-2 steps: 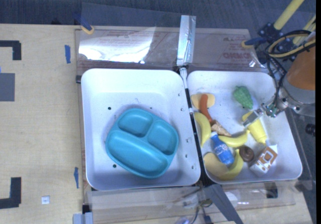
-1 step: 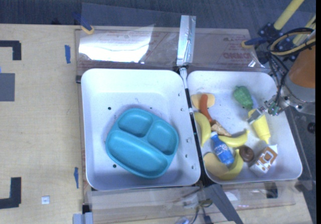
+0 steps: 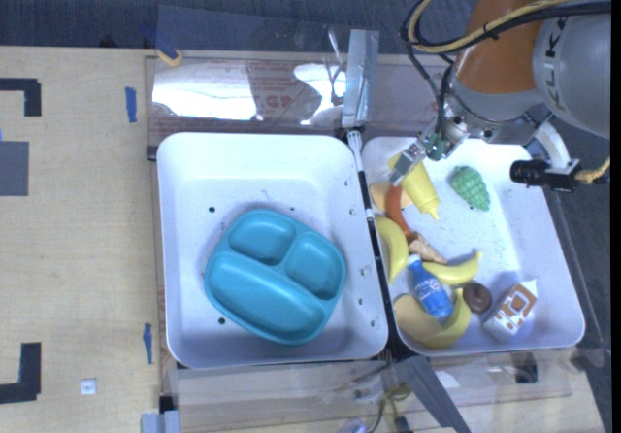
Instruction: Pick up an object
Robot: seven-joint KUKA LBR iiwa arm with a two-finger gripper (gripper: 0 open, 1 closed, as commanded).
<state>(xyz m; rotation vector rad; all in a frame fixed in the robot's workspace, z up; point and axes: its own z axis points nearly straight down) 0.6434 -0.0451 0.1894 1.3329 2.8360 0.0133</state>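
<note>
My gripper (image 3: 430, 149) hangs over the far left part of the right bin (image 3: 543, 227), under the grey arm with its orange band. Directly below it lies a yellow squeeze bottle (image 3: 423, 189), touching or nearly touching the gripper's tip. A green bumpy object (image 3: 471, 186) sits just right of the bottle. An orange-red piece (image 3: 396, 203) lies to the bottle's left by the bin wall. Nothing is visibly lifted.
Nearer the front of the right bin lie yellow bananas (image 3: 392, 247), a small blue bottle (image 3: 430, 291), a brown round item (image 3: 476, 297) and a white and orange box (image 3: 513, 306). The left bin (image 3: 194, 169) holds a blue divided plate (image 3: 277, 272).
</note>
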